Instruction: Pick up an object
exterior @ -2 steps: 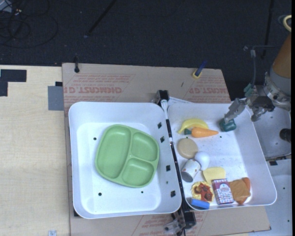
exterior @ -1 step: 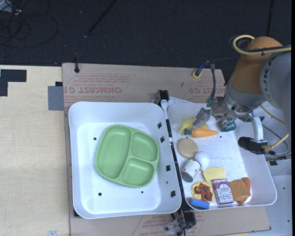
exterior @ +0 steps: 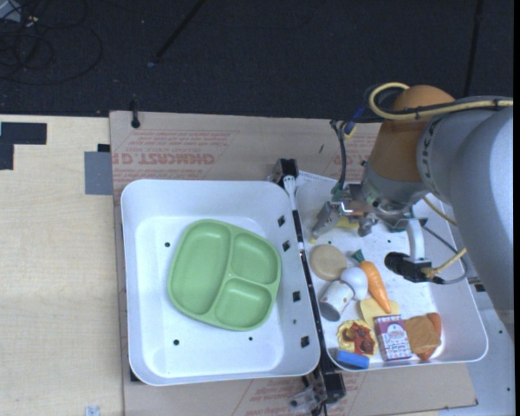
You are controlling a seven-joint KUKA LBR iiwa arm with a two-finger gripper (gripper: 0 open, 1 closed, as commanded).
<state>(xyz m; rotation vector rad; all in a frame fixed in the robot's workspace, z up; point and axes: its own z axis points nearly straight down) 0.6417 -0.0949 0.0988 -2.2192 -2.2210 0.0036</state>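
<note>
Gripper (exterior: 351, 213) low inside the right bin (exterior: 455, 306), up and to the view's left of the carrot (exterior: 375, 286), near that bin's far left corner; whether it is wide or narrow cannot be told from this angle, and nothing is seen held in it. Arm (exterior: 477, 180), grey with an orange band, comes in from the view's right, above and to the right of the carrot. Candidate objects for pickup all lie in the near left part of the right bin, clustered about the carrot, which lies on a slant with its leafy end uppermost. White ball (exterior: 354, 277) touches the carrot on its left side. Tan round disc (exterior: 328, 260) lies up and left of the carrot, just beside the ball and nearest of the cluster to the gripper, yet apart from it. White cup (exterior: 336, 300) lies on its side to the carrot's lower left. Yellow piece (exterior: 370, 312) lies under the carrot's tip. Red carton (exterior: 392, 337) lies just below the carrot, with a brown bread-like item (exterior: 425, 332) touching its right side. Red and yellow item (exterior: 356, 336) lies below and left of the carrot, and a blue item (exterior: 352, 360) beyond that, against the near wall. Green divided plate (exterior: 225, 273) lies flat in the left bin (exterior: 147, 336), well apart from the carrot toward the view's left. Both bins rest on a cardboard sheet (exterior: 182, 150) on the bench (exterior: 43, 276).
</note>
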